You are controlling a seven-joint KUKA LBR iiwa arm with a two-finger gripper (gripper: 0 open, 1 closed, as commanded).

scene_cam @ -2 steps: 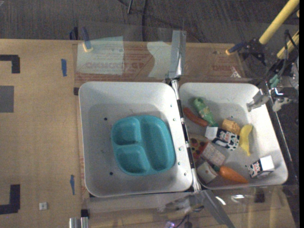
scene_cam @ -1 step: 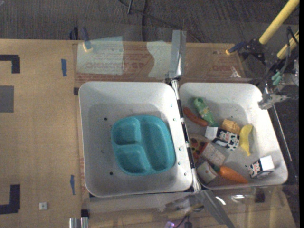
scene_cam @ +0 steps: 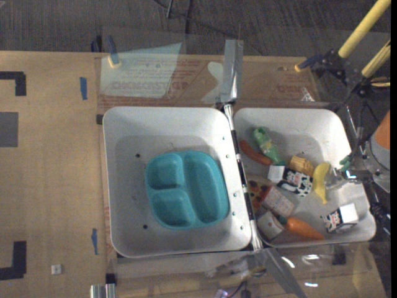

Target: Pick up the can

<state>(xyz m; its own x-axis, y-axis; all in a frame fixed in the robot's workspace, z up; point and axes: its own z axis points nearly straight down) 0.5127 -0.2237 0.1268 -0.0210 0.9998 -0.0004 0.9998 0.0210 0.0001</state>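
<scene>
I can't make out the gripper (scene_cam: 343, 171) fingers at 3 o'clock in the right bin (scene_cam: 310, 118), the arm (scene_cam: 383, 143) is cut by the frame edge, and the can (scene_cam: 271, 223) at 5 o'clock is partly tucked under neighbouring clutter.

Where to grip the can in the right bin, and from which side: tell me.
Take the can across its round body, coming down from above. It seems to lie low by the divider wall, with the carrot close on its other side, so side approaches look blocked.
</scene>
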